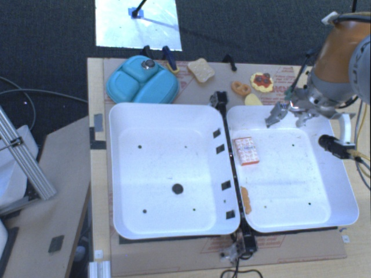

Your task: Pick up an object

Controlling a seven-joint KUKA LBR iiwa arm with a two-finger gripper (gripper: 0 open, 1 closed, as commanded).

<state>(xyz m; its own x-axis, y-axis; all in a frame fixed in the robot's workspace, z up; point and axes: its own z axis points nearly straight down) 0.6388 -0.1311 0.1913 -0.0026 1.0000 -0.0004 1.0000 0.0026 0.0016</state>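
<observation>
**Approach phase: pincer above the right bin, nothing grasped**

I read the current step as the approach. The pincer (288, 112) hangs over the far edge of the right bin (342, 204); its two fingers stand spread apart with nothing between them.

Objects, left to right, relative to the pincer:

- A small dark disc (177, 188) lies in the left bin (124, 155), well apart to the pincer's left and nearer the camera.
- A small printed packet (246, 150), red and white, lies flat in the right bin, near the pincer, to its left and nearer the camera. I judge this the likeliest target.
- An orange snack-shaped piece (246, 200) lies against the right bin's left wall, farther toward the camera than the packet.

Next move, as I judge it: shift the pincer left and toward the camera until centred over the packet, align the fingers across its narrow side, then descend. The packet lies flat, so the fingers may slip off it.
</observation>
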